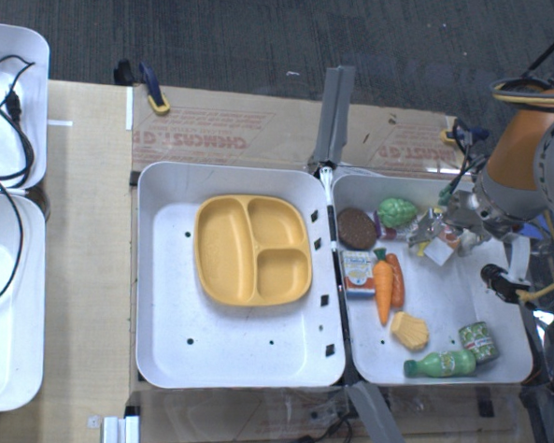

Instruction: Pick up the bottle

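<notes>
The bottle (439, 364) is green with a white label and lies on its side at the front edge of the right bin (441, 301), cap pointing left. My gripper (432, 234) hangs over the back of that bin, beside a green leafy toy (397, 212), far from the bottle. Nothing from the bin is visibly held in it. The grey arm with its orange band (520, 151) reaches in from the right.
The right bin also holds a brown round patty (356, 228), a small carton (357, 270), two carrots (385, 286), a yellow chunk (409, 331) and a green can (477, 341) next to the bottle. A yellow divided plate (254, 249) lies in the left bin (158, 330).
</notes>
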